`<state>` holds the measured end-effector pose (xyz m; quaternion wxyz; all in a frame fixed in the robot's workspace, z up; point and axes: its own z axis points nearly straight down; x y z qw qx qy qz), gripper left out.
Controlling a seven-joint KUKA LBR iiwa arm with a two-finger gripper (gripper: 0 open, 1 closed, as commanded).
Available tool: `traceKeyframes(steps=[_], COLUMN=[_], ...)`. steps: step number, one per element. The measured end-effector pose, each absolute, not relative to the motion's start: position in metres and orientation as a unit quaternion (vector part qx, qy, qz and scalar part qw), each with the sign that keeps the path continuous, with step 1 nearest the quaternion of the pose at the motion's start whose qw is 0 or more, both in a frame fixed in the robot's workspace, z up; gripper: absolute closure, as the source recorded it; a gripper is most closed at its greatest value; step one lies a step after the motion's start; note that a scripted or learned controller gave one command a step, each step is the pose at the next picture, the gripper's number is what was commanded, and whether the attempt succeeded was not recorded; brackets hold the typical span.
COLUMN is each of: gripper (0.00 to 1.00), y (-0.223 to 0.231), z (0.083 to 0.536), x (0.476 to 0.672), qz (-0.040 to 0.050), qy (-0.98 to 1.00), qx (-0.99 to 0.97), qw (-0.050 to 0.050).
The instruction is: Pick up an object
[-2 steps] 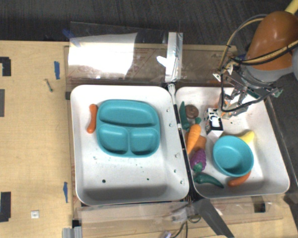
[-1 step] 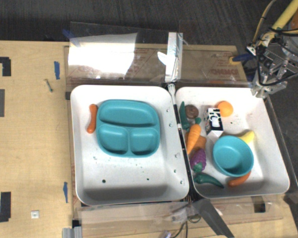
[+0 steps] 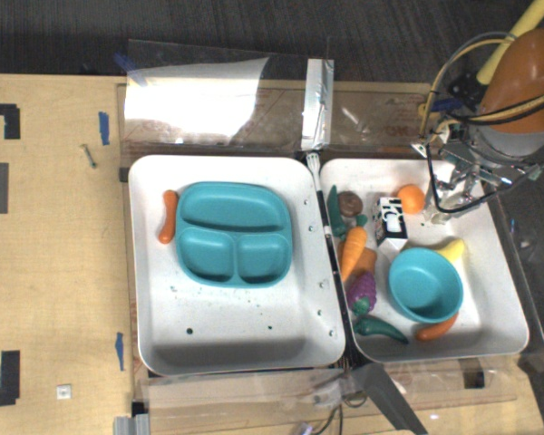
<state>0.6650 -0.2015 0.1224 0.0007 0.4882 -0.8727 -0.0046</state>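
Up at the right white bin's (image 3: pixel 503 329) rim, the gripper (image 3: pixel 446 205) hangs open — beside a small round orange ball (image 3: pixel 411 198), glossy, untouched.

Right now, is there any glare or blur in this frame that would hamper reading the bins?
Camera view: strong glare on the clear sheet behind the left bin; both bins evenly lit and fairly sharp; the gripper over the right bin is thin and cluttered by cables, so its fingers are unreadable.

The arm (image 3: pixel 517 71) has a round orange band above a grey wrist. Yellow and black cables loop beside it. The gripper (image 3: pixel 449 198) is thin bare metal with pale, slender fingers (image 3: pixel 435 208).
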Motion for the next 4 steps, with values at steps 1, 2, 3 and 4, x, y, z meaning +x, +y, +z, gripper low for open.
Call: traceKeyframes(steps=[1,2,3,4], gripper=[1.0,1.0,1.0,1.0], y=[-0.178,-0.214,-0.223,-0.141], z=[0.279,0.158,0.284,0.261], x=[0.67,0.666,0.67,0.668], qz=[0.0062,-0.0033,0.0074,-0.0017], qy=[-0.843,-0.775,-0.748,-0.719], qx=[0.537,0.632,0.663,0.695], qw=[-0.008,0.0,-0.007,-0.002])
